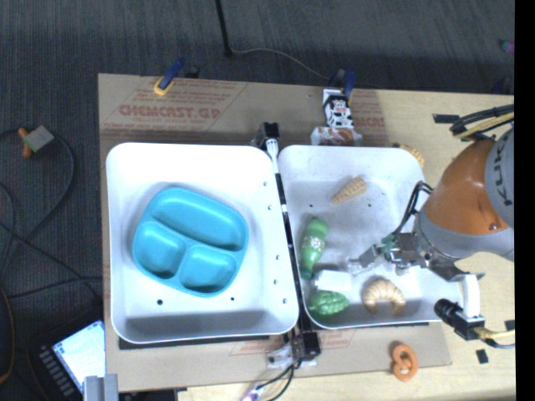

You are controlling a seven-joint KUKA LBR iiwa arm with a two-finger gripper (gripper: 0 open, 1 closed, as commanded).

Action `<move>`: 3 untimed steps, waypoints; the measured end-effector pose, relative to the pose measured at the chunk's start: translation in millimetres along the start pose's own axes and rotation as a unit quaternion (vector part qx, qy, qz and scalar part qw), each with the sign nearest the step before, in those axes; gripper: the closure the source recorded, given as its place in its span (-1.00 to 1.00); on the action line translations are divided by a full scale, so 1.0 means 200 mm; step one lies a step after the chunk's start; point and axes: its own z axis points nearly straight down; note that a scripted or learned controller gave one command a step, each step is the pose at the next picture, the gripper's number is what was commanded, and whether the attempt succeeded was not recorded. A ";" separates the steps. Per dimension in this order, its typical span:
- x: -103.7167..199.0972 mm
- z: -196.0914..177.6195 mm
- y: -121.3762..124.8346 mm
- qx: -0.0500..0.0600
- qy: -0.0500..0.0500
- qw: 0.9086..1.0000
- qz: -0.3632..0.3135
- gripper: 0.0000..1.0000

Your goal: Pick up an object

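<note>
A pale wooden desk [209,111] stands on dark grey carpet [84,23], where black cables run past a small grey and orange block [35,139]. Red lettering is printed across the board's far side, and blue clamps [170,76] grip its far edge. A small orange ring [405,360] lies on the desk near the front, just outside the right bin.

The left bin [134,165] holds a blue divided tray [192,239] with three compartments, sitting near its middle.

The right bin [393,161] holds several toy foods: a tan cone [349,190] toward the far side, a green bottle-shaped piece [313,244] by the left wall, a leafy green piece [328,302] at the near left corner, and a croissant [383,294] near the front.

The arm [468,207] reaches in from the right, its orange band above the right bin's edge. The gripper [368,260] hangs low in the bin, just above and beside the croissant; whether the jaws are apart or together I cannot tell.
</note>
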 end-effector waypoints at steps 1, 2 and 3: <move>-0.17 0.07 0.00 0.000 -0.001 1.000 0.001 -1.00; 0.07 0.01 0.00 0.000 0.000 1.000 0.000 -1.00; 0.10 0.09 0.00 0.000 -0.001 1.000 0.001 -1.00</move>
